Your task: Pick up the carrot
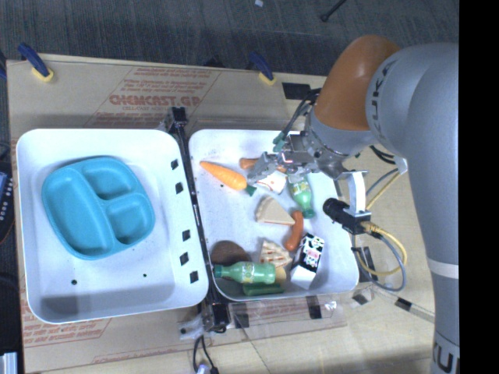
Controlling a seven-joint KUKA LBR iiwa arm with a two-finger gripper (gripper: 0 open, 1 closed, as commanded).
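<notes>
The carrot, orange with a green stub at its right end, lies flat in the upper left part of the right bin. My gripper hangs low over the bin just right of the carrot's green end, above a small white and red item. Nothing can be seen held in it. The wrist and the orange band of the arm cover the bin's upper right corner.
Around the carrot lie a small orange piece, a green bottle, a sandwich wedge, a sausage, a black and white carton, a brown item and a lying green bottle. The left bin holds a blue divided plate.
</notes>
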